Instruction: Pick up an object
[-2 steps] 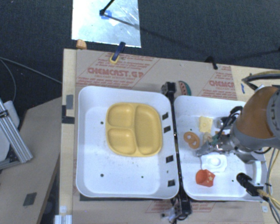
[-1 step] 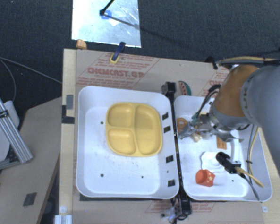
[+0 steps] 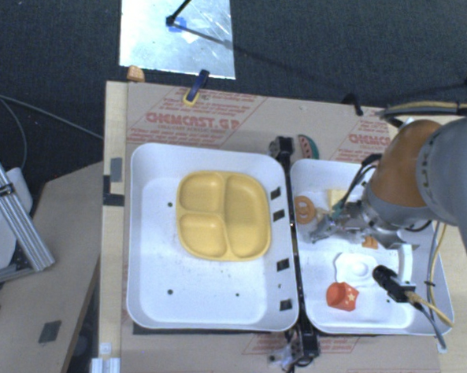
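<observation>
Lower right of frame, right bin point(image 3: 422, 323): red block point(image 3: 342, 296) near the front wall, white fried-egg toy point(image 3: 353, 268) just behind it, both loose. Mid right: gripper point(image 3: 322, 226) lowered into the bin, apparently to grasp among the small pieces; fingers' spread impossible to tell, nothing seen between them. Just beside it, tan ring point(image 3: 304, 207) and yellow piece point(image 3: 337, 198), likely targets, crowded against the left wall. Centre left: left bin point(image 3: 144, 294) holding a yellow divided plate point(image 3: 223, 215). Upper left: foil sheet point(image 3: 178, 27).
</observation>
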### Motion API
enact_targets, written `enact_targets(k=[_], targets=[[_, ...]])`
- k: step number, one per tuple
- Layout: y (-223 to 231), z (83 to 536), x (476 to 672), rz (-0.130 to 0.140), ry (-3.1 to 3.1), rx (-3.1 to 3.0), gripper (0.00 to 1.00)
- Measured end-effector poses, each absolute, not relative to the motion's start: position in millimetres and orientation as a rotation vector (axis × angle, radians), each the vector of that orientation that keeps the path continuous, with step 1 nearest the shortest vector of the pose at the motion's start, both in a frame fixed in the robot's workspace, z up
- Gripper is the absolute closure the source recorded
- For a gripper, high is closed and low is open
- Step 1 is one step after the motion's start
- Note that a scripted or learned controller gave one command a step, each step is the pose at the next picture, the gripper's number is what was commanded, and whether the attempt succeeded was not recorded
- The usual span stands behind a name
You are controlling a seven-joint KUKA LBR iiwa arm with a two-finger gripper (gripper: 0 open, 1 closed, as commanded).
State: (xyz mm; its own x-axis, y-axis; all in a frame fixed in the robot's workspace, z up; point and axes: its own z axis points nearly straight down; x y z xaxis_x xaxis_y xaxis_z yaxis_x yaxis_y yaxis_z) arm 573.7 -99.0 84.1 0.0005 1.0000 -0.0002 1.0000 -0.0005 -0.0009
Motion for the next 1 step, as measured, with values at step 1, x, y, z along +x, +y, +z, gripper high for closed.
enact_targets(k=[1], targets=[[-125.8,85.4,601.6,-0.004,-2.225,-2.225,0.0]])
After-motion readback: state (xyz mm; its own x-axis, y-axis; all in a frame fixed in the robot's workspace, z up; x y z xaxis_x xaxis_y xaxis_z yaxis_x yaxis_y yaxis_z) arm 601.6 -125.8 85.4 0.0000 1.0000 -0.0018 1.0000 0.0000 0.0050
